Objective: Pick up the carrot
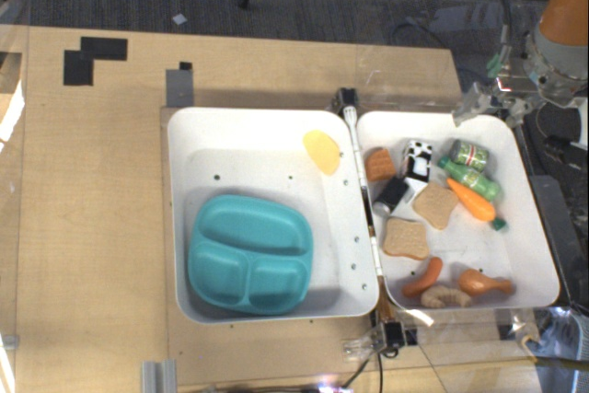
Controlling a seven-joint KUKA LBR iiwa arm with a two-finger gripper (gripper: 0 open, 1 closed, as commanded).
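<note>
The carrot is orange with a small green tip and lies slanted in the right part of the right bin. It rests just below a green vegetable and beside a bread slice. My gripper hangs over the right bin's far rim, up and to the right of the carrot and well apart from it. The arm's orange band sits at the top right corner. Nothing is seen in the gripper.
The right bin also holds a green can, a black-and-white toy, a brown roll, a black piece, a second bread slice, a sausage and a drumstick. The left bin holds a teal divided plate and a yellow piece.
</note>
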